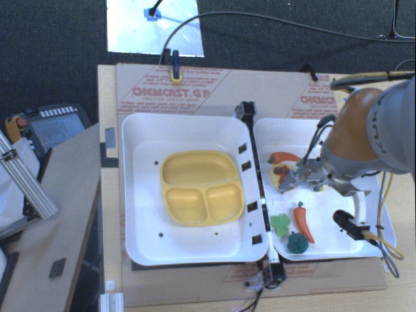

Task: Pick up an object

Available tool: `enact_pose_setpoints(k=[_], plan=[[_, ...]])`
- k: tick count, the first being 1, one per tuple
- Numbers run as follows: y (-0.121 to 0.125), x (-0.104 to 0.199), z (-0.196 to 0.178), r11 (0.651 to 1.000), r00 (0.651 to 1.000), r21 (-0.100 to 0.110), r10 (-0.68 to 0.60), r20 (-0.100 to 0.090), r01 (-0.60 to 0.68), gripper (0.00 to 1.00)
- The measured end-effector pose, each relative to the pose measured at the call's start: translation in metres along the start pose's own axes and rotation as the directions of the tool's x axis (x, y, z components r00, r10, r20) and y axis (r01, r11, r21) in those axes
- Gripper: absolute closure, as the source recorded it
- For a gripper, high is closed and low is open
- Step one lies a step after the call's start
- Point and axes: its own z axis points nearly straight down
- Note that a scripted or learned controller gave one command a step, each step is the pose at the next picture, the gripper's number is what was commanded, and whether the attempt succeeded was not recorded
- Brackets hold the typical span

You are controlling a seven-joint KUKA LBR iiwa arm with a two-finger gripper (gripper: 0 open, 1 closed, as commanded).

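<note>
The right white bin holds several small toy foods. A red chili lies near its far left, with a yellow piece with red spots just below it. An orange carrot lies toward the front. Beside the carrot are a light green piece and a dark green piece. My gripper hangs low over the bin's middle, right next to the yellow piece and the chili. The wrist's grey bulk and orange band hide what lies beneath it.
The left white bin holds a yellow divided plate. A black divider with clips runs between the bins. A black connector and cables hang off the arm over the right bin's front right.
</note>
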Motion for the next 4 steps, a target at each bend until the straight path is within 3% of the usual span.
enact_pose_setpoints(k=[1,3,4], plan=[[0.001,0.000,-0.012,1.000,1.000,-0.004,-0.001,0.000,0.001,1.00],[0.014,-0.006,-0.114,1.000,1.000,-0.008,-0.003,0.002,0.003,1.00],[0.015,-0.006,-0.126,1.000,1.000,-0.004,-0.003,0.001,0.003,1.00]])
